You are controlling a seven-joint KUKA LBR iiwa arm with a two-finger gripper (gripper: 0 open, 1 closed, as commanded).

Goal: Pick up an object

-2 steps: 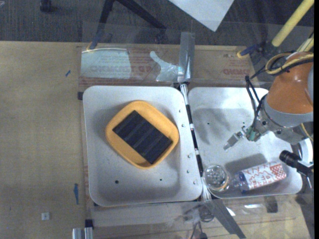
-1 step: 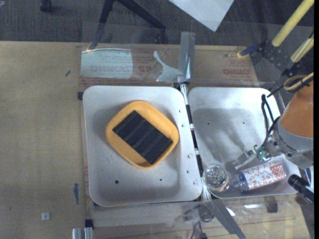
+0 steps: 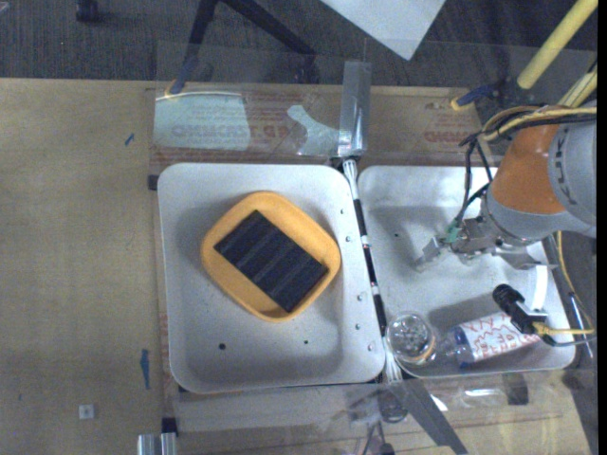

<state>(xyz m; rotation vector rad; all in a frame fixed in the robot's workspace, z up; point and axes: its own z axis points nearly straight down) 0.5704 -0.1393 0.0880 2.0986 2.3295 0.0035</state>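
Over the right bin (image 3: 379, 186), our gripper (image 3: 429, 251) hangs; whether it's open, we cannot tell. We should center over the bottle (image 3: 465, 342) by the front wall before descending.

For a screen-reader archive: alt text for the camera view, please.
A grey and orange arm's pincer hovers in the right bin, above a plastic bottle lying along its near edge. The left bin holds a yellow dish with a black ribbed insert.

Single fixed camera mounted above the tabletop (image 3: 76, 254), looking down at a slant on both white bins (image 3: 190, 349), the arm (image 3: 550, 178) entering from the frame's right side.
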